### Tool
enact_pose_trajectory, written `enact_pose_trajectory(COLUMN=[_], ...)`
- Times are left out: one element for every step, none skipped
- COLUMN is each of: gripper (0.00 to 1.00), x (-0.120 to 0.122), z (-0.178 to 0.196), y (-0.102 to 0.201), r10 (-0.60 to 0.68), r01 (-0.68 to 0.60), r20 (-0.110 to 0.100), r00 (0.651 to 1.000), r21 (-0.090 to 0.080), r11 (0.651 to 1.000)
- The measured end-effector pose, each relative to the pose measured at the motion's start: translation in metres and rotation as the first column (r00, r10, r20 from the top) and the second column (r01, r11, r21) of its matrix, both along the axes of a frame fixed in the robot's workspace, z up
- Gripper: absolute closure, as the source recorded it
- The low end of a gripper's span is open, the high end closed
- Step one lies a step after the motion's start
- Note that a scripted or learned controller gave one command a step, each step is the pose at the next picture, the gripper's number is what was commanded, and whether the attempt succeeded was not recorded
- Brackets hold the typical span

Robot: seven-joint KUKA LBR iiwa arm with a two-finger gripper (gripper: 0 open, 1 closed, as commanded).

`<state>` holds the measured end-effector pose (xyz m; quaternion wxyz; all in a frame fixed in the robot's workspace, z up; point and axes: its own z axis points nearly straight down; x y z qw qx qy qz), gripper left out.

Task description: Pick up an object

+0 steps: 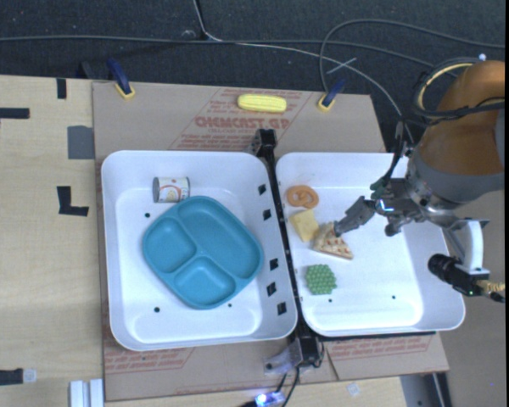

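In the right bin (407, 299) lie a pretzel (302, 197), a pale yellow cheese wedge (304, 225), a pizza slice (332, 244) and a green bumpy ball (321, 279). My gripper (346, 225) reaches in from the right and hangs just above and right of the pizza slice, close to it. I see nothing held between its fingers. The left bin (119, 227) holds a blue divided plate (202, 250) and a small can (170, 190) lying on its side.
A yellow corn-like toy (261, 103) lies on the cardboard behind the bins. A black divider (276, 227) runs between the two bins. Cables cross the dark area at the back. The right half of the right bin is bare white floor.
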<state>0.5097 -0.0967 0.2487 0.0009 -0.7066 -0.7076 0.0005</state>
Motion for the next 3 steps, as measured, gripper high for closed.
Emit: enact_pose_trajectory(gripper=[0.00, 0.00, 0.00], x=[-0.010, -0.015, -0.022], z=[-0.052, -0.103, -0.164], y=[0.003, -0.006, -0.005], r10=[-0.001, -0.002, -0.001], r01=[0.001, 0.002, 0.001], r20=[-0.003, -0.004, -0.002], r00=[1.000, 1.000, 1.000], r21=[0.000, 0.000, 0.000], r11=[1.000, 1.000, 1.000])
